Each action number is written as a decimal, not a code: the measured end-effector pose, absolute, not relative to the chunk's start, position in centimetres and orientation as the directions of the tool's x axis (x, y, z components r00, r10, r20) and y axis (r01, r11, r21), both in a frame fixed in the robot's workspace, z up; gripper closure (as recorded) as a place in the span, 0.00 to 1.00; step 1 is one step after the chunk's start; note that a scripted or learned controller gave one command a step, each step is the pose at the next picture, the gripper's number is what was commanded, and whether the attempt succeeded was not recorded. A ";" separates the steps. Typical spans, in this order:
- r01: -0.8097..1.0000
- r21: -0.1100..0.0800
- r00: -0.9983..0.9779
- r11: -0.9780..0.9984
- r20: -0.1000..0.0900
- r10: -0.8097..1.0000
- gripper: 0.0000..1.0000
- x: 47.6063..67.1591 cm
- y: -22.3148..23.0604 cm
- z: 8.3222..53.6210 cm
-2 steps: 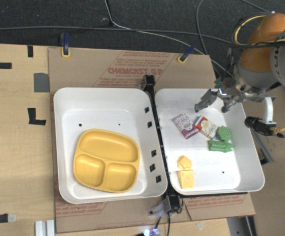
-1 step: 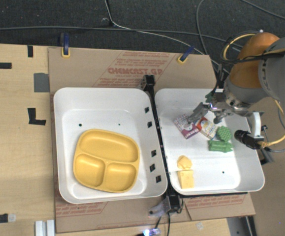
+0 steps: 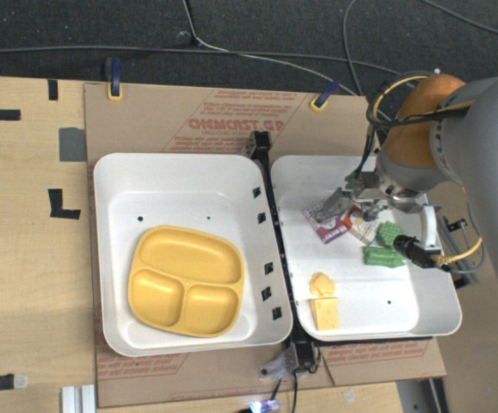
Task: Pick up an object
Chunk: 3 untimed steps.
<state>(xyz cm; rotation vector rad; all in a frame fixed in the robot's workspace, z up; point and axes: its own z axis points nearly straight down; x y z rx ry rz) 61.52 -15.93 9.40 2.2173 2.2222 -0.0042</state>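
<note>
Overhead, the fingers (image 3: pixel 341 203) reach into the right bin (image 3: pixel 421 317), their spread impossible to tell, touching a crinkled wrapper (image 3: pixel 333 228) at the bin's 11 o'clock; a green block (image 3: pixel 384 256) lies beside it.

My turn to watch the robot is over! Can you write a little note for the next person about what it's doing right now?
Gripper: low in the right bin, right at a small packet. Can't tell from here whether it is open or shut, or holding anything.
Right bin things: the packet at the gripper, a green piece beside it, a yellow block nearer the front.
Left bin: a yellow tray with three sections.
Done: arm has reached into the right bin.
Left: nothing is visibly lifted yet, so a pick still has to be seen.
</note>
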 end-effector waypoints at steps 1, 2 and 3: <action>1.000 0.011 -0.003 0.003 -0.004 1.000 1.00 61.8 -15.9 11.0; 1.000 0.005 -0.001 0.001 -0.001 1.000 1.00 61.4 -15.9 17.2; 1.000 0.003 -0.001 0.001 -0.001 1.000 1.00 62.1 -16.0 21.6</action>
